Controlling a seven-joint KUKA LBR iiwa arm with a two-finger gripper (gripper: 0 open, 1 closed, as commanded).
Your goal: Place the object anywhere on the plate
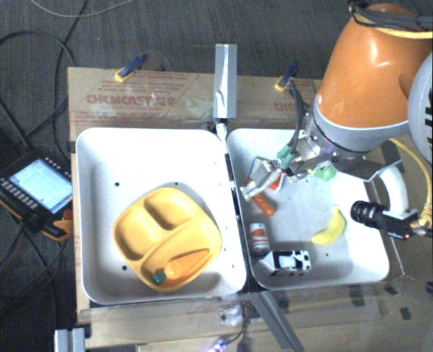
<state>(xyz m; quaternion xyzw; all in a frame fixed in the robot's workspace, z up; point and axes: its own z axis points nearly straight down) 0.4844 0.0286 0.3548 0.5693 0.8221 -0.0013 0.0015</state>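
Observation:
A yellow divided plate (166, 235) lies in the left bin (99, 160). An orange carrot-like piece (187, 262) with a small teal bit rests in the plate's front compartment. My gripper (251, 180) hangs low over the near-left part of the right bin (363, 266), close to the wall between the bins. It is open, with bare bin floor showing between its fingers (248, 190). A small orange object (265, 204) lies on the floor just below the lower finger, apart from it.
The right bin also holds a small bottle (258, 237), a black-and-white box (290, 261), a yellow banana (331, 229) and a green item (322, 172) partly under the wrist. A pendant (36, 189) lies left of the bench.

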